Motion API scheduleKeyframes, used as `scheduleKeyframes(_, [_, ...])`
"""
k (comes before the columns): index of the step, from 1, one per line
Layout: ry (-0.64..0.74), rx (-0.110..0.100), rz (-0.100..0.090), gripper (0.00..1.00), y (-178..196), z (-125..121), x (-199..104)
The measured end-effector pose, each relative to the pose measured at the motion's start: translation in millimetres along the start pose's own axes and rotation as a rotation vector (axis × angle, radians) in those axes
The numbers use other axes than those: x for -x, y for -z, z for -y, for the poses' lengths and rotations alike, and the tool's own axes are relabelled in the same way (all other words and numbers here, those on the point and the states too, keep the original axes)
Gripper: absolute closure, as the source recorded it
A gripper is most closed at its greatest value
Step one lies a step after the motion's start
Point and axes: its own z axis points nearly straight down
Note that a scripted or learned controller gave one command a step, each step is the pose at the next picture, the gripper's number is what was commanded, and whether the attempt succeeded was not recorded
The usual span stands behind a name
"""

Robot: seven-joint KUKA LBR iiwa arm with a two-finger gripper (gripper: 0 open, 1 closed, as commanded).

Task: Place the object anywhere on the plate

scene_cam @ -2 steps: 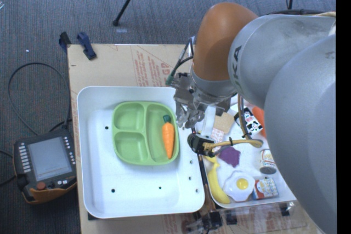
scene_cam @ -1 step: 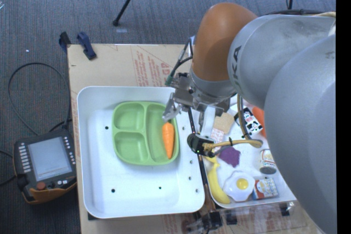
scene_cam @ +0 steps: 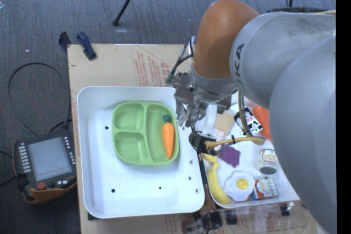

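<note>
Lying in the long right compartment of the green plate [scene_cam: 131, 134], the carrot [scene_cam: 168, 136] is judged already placed. The tool [scene_cam: 185, 118] is seen just beside it, its state untellable; withdrawal is called for next.

white letters, apparently "ka" of a brand name, run sideways on the grey arm [scene_cam: 285, 57]. red print on the brown cardboard sheet [scene_cam: 137, 66] under the bins is too faint to read.
</note>
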Motion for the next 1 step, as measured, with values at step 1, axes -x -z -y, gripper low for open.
scheduleKeyframes(1, [0.003, -0.001, 0.0, 0.0, -0.4, 0.6, -0.8])
